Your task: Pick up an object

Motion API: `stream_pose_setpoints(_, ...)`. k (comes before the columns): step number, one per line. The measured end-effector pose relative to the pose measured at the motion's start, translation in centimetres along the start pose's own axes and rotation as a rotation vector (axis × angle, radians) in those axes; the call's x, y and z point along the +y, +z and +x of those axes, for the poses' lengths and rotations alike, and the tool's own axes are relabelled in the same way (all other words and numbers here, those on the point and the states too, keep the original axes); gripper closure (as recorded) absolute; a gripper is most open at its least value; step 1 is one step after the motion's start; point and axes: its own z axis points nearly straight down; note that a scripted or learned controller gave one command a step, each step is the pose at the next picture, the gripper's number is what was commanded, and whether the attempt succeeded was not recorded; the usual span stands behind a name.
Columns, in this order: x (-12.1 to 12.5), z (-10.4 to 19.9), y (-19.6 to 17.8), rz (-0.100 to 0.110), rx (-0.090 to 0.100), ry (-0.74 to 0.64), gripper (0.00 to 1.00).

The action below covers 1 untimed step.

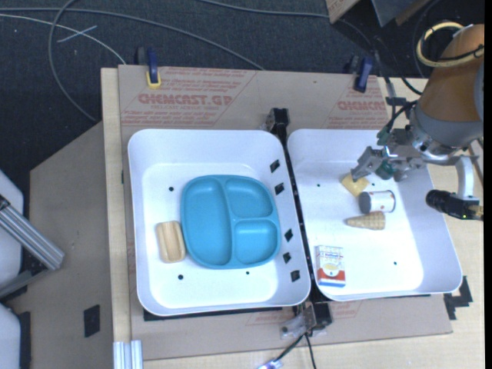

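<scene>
Arm enters from 3 o'clock, orange band at 1 o'clock of frame, wrist angled down toward 9 o'clock (slight tilt). Gripper [374, 162] low, pointing about 8 o'clock.

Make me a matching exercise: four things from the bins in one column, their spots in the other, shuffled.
Things:
1. blue plate
2. bread piece
3. small carton
4. cone

Places:
A. right bin, near front edge
B. left bin, left of the plate
C. right bin, just below the can
D. left bin, middle

Pairs: 1-D, 2-B, 3-A, 4-C
</scene>
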Motion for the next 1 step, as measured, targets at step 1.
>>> stream_pose_setpoints(1, -0.41, 0.24, 4.26, -0.002, 0.000, -0.001, 0.00)
